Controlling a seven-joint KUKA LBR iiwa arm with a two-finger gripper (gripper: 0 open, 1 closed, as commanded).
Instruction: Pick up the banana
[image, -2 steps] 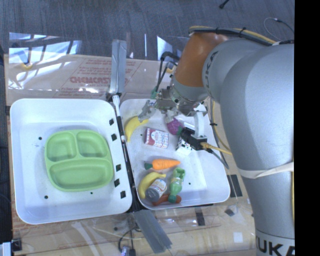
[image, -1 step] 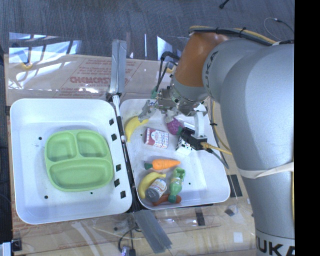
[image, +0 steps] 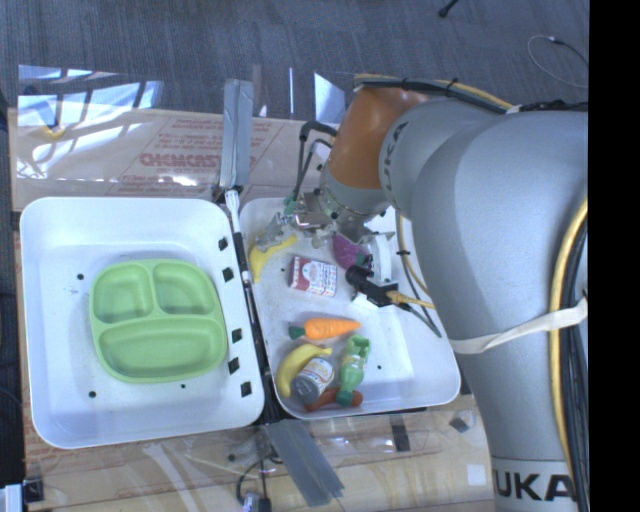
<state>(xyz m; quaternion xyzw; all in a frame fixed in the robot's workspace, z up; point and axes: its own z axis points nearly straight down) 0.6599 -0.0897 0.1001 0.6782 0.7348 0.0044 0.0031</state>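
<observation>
- KUKA arm (image: 500, 300), closest to the lens, fills the right side and reaches into the far end of the right bin (image: 425, 360).
- Green tray (image: 155, 320) sits in the left bin (image: 60, 250).
- Banana (image: 290, 365) lies at the right bin's near end, long axis running near-left to far-right, beside carrot (image: 332, 327) and bottles.
- Gripper (image: 300, 222) sits far from it, over another yellow piece (image: 262, 256); jaw state: cannot tell.
</observation>
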